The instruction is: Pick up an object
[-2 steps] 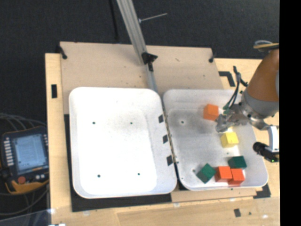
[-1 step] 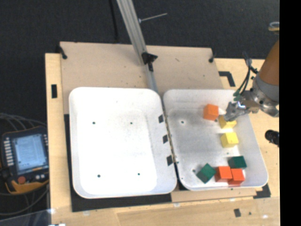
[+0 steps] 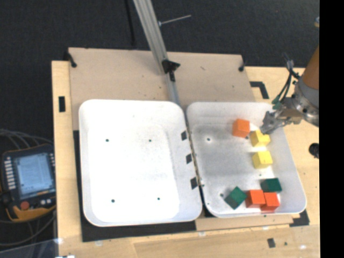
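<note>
The gripper (image 3: 267, 125) hangs low over the top right of the right bin (image 3: 215, 117), its tip just beside the upper yellow block (image 3: 260, 138) and near the orange block (image 3: 241, 127). Whether it is wide or narrow I cannot tell — the tip is too small and blurred.

That yellow block looks like the likeliest target. To take it well, the tip should centre squarely over the block, straddle two opposite faces, and drop straight down so it does not nudge the orange block or the second yellow block (image 3: 262, 158) just below.

The arm (image 3: 309, 85) reaches in from the right edge, wrist angled down and leftward. Two green blocks (image 3: 235, 197) and two more orange ones (image 3: 256, 198) sit along the bin's near edge, well apart from the tip.
</note>
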Motion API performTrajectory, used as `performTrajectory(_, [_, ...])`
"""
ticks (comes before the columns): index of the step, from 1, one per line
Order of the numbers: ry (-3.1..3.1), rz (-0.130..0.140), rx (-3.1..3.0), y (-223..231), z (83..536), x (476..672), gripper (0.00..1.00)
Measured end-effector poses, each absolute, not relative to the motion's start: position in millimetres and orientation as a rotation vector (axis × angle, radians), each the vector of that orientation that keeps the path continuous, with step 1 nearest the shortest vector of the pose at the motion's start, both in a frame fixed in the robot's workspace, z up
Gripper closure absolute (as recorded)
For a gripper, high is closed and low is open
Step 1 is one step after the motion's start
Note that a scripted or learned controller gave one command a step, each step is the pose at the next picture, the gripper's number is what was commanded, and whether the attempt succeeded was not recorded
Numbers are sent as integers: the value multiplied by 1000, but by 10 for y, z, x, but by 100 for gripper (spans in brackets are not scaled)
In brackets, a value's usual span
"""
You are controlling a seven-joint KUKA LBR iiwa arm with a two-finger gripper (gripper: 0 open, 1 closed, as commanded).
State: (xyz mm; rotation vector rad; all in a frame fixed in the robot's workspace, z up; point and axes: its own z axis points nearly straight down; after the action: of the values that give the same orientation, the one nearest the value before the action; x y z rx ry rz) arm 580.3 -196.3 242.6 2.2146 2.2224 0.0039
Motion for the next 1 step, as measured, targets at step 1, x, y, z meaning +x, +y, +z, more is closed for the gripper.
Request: performTrajectory(1, [2228, 1, 2214, -1478, 2342, 5893, 100])
